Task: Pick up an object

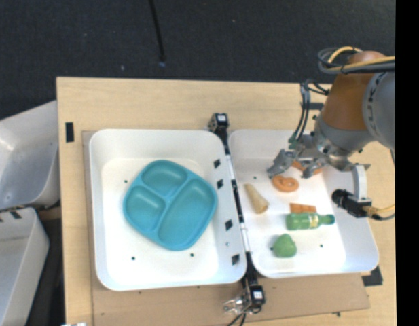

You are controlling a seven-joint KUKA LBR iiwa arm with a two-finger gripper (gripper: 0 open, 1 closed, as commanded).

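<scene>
Orange round piece [285, 183] lies unlifted in the right bin [352, 250].
Gripper [295, 160] hovers just above it, fingers spread, holding nothing; grasp and lift remain.

The bench [73, 107] looks like pale, matt wood. Both bins [161, 267] [345, 253] are smooth white plastic with a faint sheen. The tray [170, 204] is smooth blue plastic, softly glossy. The bottle [307, 220] looks like shiny green plastic. The cone [257, 197] is tan and matt. The arm [352, 107] has a glossy orange band and smooth grey casing, and the gripper [295, 166] looks like dull grey metal.
</scene>
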